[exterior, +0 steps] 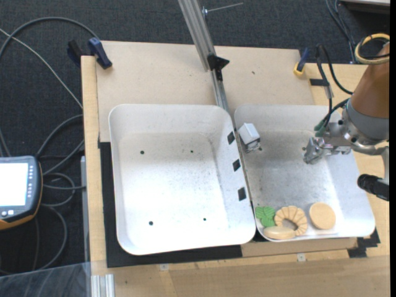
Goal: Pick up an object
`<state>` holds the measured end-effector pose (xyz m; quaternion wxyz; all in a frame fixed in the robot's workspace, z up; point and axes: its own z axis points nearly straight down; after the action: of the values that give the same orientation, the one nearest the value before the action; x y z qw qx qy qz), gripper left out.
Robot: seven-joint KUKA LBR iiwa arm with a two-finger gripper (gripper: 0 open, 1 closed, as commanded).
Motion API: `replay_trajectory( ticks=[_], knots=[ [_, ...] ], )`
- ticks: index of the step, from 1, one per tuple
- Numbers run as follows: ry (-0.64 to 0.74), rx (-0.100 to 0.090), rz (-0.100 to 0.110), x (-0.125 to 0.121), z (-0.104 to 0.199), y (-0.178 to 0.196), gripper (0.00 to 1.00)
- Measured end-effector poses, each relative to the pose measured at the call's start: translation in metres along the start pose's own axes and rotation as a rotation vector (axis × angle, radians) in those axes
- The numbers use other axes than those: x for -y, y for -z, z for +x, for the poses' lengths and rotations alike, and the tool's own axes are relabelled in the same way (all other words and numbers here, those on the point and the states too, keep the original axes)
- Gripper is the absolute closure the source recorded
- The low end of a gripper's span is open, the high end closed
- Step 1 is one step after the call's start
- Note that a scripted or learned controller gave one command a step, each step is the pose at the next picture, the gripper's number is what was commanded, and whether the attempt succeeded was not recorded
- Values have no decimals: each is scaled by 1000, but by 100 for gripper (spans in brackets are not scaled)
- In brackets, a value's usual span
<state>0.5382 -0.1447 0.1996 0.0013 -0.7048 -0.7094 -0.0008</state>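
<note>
The right bin [291,178] holds three small things along its near edge: a green leafy piece [265,215], a tan ridged croissant-like piece [291,220] and a round tan disc [322,216]. My gripper [314,150] hangs over the right part of this bin, well above and behind the disc, reaching in from the right. Nothing shows between its fingers.
The left bin [173,178] sits beside the right one, with a small grey block [249,135] on the divide between them. A metal pole [198,30] slants up from the bench behind the bins. A pendant with a screen [15,187] lies at far left.
</note>
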Motion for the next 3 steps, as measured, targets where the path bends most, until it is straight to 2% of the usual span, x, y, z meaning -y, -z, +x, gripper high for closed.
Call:
replay_trajectory(
  ticks=[2, 3],
  knots=[
    [0, 0, 0, -8, 99, -3, 100],
    [1, 0, -3, -14, 149, 15, 100]
  ],
)
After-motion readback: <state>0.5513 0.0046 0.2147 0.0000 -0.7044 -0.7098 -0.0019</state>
